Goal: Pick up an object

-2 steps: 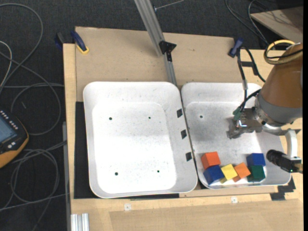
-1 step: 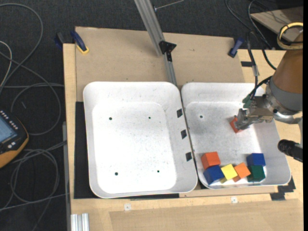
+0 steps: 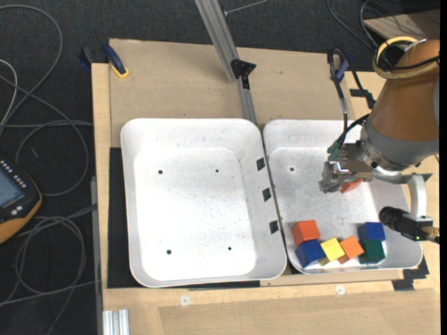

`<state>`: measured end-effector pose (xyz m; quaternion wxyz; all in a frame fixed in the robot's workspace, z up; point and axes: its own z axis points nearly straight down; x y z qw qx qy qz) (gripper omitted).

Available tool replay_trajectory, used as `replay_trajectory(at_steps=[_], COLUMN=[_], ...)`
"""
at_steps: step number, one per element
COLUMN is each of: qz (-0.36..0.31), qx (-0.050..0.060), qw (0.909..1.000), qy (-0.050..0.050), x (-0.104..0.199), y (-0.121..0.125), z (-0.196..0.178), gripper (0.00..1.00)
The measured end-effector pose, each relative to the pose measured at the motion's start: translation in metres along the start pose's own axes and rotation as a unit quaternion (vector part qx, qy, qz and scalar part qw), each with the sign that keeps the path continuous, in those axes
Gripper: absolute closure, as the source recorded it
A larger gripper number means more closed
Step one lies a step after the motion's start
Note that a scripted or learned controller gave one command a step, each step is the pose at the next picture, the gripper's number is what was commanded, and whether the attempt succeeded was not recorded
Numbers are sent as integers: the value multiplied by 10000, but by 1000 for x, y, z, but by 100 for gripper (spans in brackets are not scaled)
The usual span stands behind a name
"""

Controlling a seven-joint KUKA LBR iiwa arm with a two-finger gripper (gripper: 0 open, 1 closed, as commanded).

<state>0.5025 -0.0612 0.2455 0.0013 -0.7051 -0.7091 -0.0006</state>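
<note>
My gripper point(image 3: 336, 179) hangs over the middle of the right bin point(image 3: 300, 145), below the arm's orange band. A small red object point(image 3: 352, 184) peeks out right beside the gripper's lower end, partly hidden by it; whether it is held or lies on the bin floor I cannot tell. Along the bin's front edge lies a cluster of blocks: an orange block point(image 3: 304, 230), a blue block point(image 3: 309, 252), a yellow block point(image 3: 331, 249), a second orange block point(image 3: 351, 247), a blue block point(image 3: 372, 232) and a green block point(image 3: 374, 252).
The left bin point(image 3: 188, 201) sits beside the right one, with a ridge and black clips point(image 3: 265, 194) between them. A metal pole point(image 3: 223, 40) slants across the back of the bench. A black fitting point(image 3: 398, 222) on the arm hangs near the blocks.
</note>
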Motion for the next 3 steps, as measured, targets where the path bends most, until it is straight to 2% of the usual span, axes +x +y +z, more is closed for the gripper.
replay_trajectory(at_steps=[2,3], qz=[-12,-3], qx=[-9,13], qw=[10000,10000], qy=[3,2], x=[102,149], y=[-11,-19], z=[-10,-2], gripper=[100,100])
